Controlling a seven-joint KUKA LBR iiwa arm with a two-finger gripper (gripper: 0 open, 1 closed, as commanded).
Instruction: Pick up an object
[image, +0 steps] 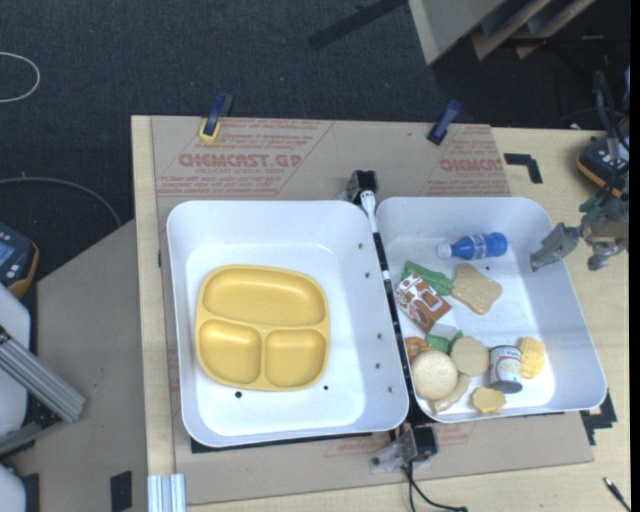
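At the table's (300, 150) near edge we are looking at a black clamp (415, 445) sitting where the two bins meet. Just behind it, the right bin (575, 330) is holding a huddle of small things along its near wall: a pale round bun (435, 373), a flat cream disc (469, 355), a small tin (506, 366) with a red label, a knobbly yellow corn piece (533, 356) and a yellow wedge (488, 400). Further back are lying a tan bread slice (477, 288), a red-and-white packet (422, 297) on something green, and a blue bottle (473, 246) on its side, white cap pointing left. The bin's far and right parts are lying bare, leaving open white floor around the bottle.

The left bin (190, 240) is holding a yellow tray (264, 326), smooth, rounded and split into three compartments, with free room on all sides.

The gripper (572, 248) is hanging over the right bin's right rim, beside the bottle but apart from it. Its grey fingers (548, 248) are looking spread with nothing between them.

Brown printed cardboard is covering the table under both bins.
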